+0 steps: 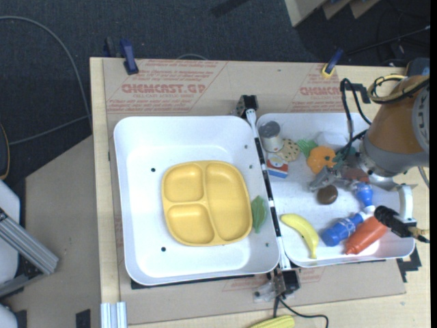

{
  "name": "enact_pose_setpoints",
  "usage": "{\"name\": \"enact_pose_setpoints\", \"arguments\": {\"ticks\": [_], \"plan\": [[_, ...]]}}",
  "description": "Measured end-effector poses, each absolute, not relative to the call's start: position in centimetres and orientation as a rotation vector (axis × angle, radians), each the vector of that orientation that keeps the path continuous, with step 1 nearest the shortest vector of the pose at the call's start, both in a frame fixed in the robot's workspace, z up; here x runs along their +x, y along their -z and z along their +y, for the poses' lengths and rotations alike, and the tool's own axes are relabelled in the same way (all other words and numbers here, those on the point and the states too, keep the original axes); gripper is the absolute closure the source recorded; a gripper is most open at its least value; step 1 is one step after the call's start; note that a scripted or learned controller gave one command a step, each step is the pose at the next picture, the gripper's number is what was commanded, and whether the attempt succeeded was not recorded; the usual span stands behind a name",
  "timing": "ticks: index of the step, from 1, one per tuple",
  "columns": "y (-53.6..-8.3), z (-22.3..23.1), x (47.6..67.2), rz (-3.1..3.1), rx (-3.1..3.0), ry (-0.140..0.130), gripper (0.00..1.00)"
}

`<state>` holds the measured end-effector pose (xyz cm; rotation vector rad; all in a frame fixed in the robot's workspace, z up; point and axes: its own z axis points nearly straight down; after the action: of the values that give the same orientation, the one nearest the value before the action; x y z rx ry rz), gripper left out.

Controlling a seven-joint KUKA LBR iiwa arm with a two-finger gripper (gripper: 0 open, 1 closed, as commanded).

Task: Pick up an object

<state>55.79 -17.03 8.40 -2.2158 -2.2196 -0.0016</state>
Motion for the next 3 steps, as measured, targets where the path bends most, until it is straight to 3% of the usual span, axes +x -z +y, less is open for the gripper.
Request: {"name": "enact_pose_setpoints", "arguments": {"ticks": [1, 2, 3], "plan": [[-9.5, -17.1, 55.9, -2.222, -2.22, 0.003, 1.0], [-9.4, -17.1, 55.9, -2.222, -2.22, 0.002, 0.0], [-10.1, -13.5, 65.7, -2.215, -2.219, -0.01, 0.0]]}}
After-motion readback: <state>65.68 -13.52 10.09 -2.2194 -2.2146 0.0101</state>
